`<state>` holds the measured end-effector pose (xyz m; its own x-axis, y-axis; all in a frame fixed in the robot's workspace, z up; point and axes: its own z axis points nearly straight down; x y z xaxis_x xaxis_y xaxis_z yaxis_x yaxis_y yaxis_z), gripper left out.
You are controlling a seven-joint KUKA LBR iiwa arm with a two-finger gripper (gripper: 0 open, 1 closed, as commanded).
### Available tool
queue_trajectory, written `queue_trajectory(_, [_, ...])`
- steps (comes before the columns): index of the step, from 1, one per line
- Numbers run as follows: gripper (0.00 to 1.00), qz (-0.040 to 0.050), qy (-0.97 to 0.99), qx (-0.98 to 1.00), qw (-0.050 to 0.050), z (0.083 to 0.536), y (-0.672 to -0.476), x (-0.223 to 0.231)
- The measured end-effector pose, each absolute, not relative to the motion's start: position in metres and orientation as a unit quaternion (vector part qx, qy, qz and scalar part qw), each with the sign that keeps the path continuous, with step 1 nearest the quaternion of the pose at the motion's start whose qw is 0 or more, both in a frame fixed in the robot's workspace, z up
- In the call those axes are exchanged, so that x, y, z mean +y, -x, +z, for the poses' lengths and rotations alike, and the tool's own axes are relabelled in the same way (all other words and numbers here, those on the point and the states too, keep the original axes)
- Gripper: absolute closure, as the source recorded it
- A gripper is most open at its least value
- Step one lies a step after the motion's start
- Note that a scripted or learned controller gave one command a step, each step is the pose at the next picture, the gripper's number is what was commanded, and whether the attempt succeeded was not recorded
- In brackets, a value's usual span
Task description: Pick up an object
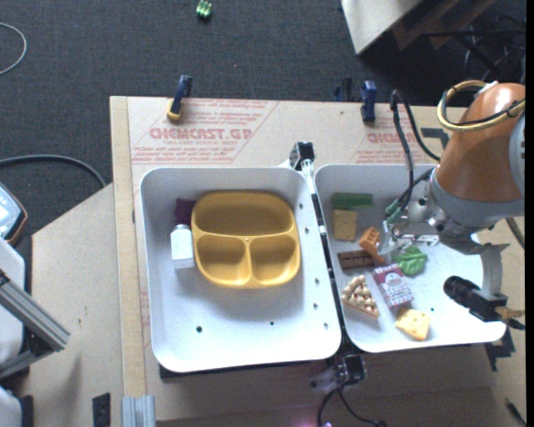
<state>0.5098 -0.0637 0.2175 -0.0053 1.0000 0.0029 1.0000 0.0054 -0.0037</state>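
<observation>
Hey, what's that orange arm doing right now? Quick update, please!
Gripper low over the right bin, fingers unclear. Green leafy piece just beneath, not lifted. Waffle piece and red packet crowd close by.

I can't see the gripper (406,236) fingers; the arm (480,158) covers them and is cut by the right edge. The purple item (183,208) hides partly behind the yellow tray (244,238). The green object (204,9) is too small to identify.

the yellow tray (244,238) at the centre left looks like smooth matt plastic. both white bins (158,292) seem smooth, slightly glossy plastic. the board (125,167) beneath looks like brown paper-covered sheet.
</observation>
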Motion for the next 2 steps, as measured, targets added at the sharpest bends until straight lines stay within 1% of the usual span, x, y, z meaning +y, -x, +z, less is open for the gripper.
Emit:
queue_trajectory(1, [1.00,-0.0006,0.706,-0.708,-0.001,0.222,-0.515,-0.057])
queue_trajectory(2, [1.00,0.0005,0.706,-0.708,0.001,0.217,-0.513,-0.041])
